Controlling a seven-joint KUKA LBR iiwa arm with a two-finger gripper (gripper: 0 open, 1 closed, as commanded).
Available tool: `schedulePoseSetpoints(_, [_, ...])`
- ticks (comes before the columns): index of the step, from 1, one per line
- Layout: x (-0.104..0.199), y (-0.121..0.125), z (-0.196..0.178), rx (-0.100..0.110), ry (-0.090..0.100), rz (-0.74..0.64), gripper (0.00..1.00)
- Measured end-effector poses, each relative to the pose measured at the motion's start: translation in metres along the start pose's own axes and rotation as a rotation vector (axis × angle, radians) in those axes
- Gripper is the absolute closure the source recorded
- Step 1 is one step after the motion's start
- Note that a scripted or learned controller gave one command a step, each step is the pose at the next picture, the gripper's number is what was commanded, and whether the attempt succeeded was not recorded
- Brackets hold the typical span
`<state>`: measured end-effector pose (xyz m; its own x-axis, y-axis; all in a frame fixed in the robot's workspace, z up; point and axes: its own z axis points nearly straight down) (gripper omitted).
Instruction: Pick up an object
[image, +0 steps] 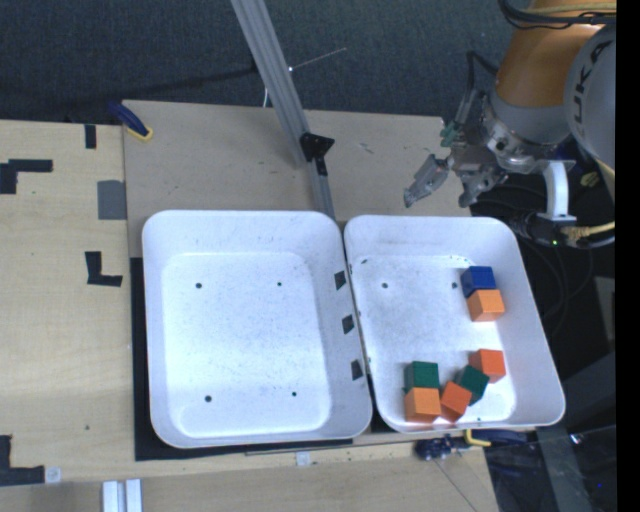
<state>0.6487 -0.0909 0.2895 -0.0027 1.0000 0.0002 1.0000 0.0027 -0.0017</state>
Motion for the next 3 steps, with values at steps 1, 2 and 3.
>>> schedulePoseSetpoints(1, [0.000, 0.000, 0.000, 0.000, 0.000, 0.000, 0.00])
schedulePoseSetpoints(2, [0.007, -0.002, 0.046, 0.004, -0.001, 0.001, 0.00])
schedulePoseSetpoints(3, [0.011, -0.002, 0.091, 0.005, -0.001, 0.001, 0.00])
